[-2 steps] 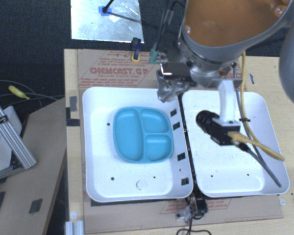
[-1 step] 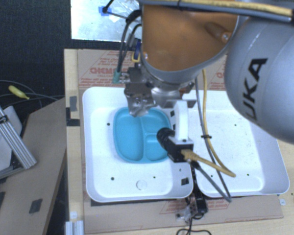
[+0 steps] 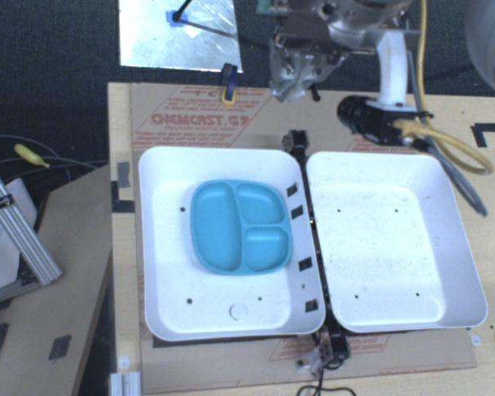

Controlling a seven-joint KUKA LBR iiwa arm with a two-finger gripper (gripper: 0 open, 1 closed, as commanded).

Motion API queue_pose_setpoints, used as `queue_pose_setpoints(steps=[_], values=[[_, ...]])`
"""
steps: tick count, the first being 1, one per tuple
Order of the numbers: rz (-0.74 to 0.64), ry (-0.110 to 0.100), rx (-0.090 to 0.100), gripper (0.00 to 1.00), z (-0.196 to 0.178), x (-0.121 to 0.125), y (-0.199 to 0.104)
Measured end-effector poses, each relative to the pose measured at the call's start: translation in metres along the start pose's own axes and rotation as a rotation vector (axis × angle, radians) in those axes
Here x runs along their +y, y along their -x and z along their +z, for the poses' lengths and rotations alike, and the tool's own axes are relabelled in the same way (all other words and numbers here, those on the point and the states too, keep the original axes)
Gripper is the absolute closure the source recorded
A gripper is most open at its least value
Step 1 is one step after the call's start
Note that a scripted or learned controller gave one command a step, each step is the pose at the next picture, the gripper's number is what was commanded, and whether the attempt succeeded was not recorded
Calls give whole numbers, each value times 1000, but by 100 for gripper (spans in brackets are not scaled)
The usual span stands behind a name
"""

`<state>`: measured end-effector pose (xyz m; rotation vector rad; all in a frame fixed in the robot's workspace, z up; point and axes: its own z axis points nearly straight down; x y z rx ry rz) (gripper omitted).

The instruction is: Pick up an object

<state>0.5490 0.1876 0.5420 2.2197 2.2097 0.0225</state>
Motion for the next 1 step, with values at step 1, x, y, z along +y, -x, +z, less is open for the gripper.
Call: queue_pose_setpoints(steps=[1], values=[[-15,-19,-1,100,28,-63,-50]])
